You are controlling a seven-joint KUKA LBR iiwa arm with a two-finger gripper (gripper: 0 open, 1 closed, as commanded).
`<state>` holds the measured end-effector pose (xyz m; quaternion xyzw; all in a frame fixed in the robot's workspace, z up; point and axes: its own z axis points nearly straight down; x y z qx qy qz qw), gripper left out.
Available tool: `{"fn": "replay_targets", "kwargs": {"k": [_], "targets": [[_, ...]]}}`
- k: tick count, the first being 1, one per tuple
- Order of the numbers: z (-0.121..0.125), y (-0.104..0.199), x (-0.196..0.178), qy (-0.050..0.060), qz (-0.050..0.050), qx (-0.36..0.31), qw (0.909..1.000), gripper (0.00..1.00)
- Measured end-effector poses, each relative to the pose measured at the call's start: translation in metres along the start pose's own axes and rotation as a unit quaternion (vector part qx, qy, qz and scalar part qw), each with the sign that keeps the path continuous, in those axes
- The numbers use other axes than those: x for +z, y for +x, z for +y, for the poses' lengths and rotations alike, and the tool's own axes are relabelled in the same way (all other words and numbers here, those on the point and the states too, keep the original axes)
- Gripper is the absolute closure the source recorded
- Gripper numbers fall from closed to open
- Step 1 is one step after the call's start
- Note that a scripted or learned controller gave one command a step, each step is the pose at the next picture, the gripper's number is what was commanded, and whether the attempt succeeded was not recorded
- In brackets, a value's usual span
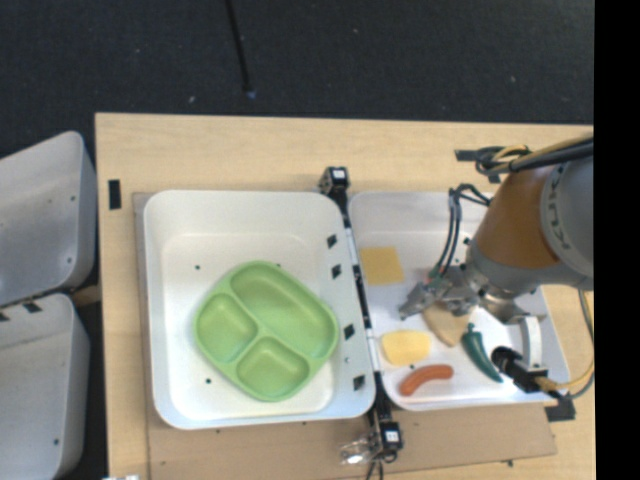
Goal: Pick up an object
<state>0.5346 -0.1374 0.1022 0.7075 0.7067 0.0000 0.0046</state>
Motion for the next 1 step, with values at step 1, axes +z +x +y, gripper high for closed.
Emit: {"fn": "replay_targets", "kwargs": {"k": [1], "targets": [[0.0035, -0.0013, -0.0031, -0.002, 0.002, 0.001, 1.0000, 0.00]]}}
